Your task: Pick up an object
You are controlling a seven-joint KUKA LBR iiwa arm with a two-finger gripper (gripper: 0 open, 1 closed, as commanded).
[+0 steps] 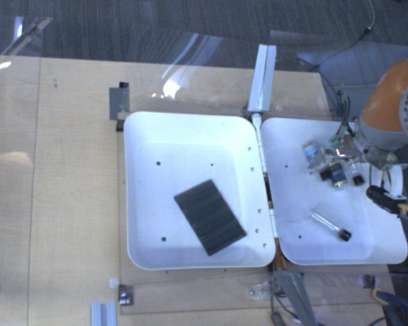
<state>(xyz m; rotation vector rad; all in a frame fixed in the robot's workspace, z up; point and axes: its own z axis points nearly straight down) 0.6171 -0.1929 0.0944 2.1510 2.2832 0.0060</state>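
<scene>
- The arm [394, 107] reached in over the far right part of the right bin [292, 246], its gripper [334, 163] low above the bin floor.
- I could not tell how the gripper was set, nor whether it had hold of anything; the tooling there was a small cluster of metal and dark parts, too fine to read.
- A tube [330, 224], clear with a dark cap, lay on the floor of the same bin, nearer the camera than the gripper and apart from it, slanting with the capped end farthest from the gripper.
- A dark slab [209, 216], flat and ribbed, lay well off to the gripper's far side in the left bin [143, 182], turned at an angle to the walls.
- Judged from this, the pick was not yet made; the tube looked the closer candidate.
- To do it well, the gripper would want to come down square across the tube's width, near its middle, since a round tube is apt to roll away if pinched off-centre.
- The slab lay flat, so it would likely give little edge to pinch.
- The lift should be straight up, clear of the bin wall.
</scene>
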